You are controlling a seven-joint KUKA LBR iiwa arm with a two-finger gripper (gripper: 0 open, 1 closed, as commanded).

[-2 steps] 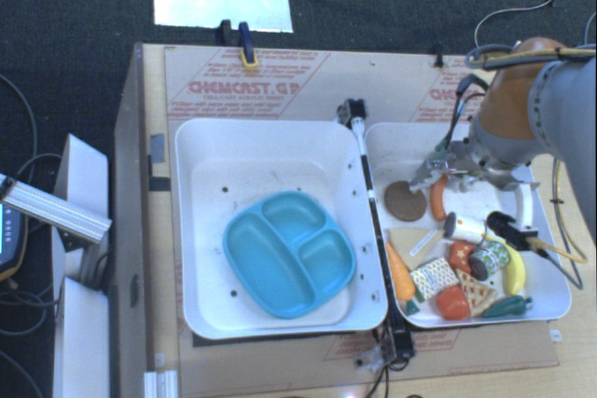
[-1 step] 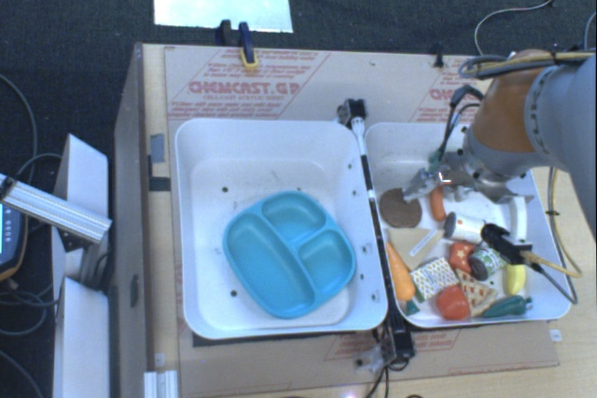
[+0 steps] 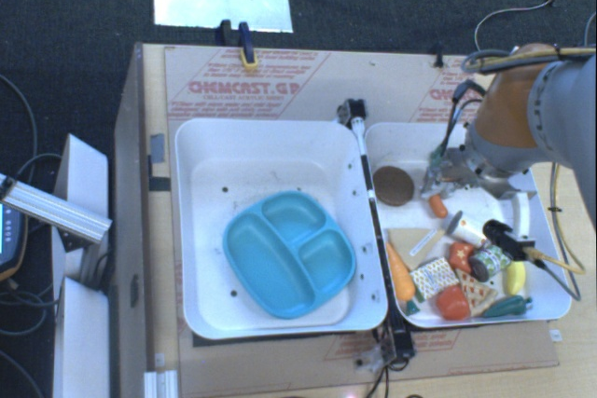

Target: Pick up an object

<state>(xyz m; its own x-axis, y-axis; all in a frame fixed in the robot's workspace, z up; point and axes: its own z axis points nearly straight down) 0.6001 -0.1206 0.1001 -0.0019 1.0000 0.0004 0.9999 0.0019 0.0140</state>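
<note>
Several small items are crowded in the right bin (image 3: 560, 289), and the gripper (image 3: 438, 179) is poised just above a small orange piece (image 3: 437, 206). Whether it is open or closed cannot be told. A straight descent is advised, so that the brown disc (image 3: 394, 185) nearby is left undisturbed.

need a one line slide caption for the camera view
Grey arm's tool low in the right white bin near a round brown disc and toy food; blue divided plate in the left white bin.

Blue divided plate (image 3: 290, 253) in left bin (image 3: 201, 200), clamp (image 3: 247, 47) behind
</note>
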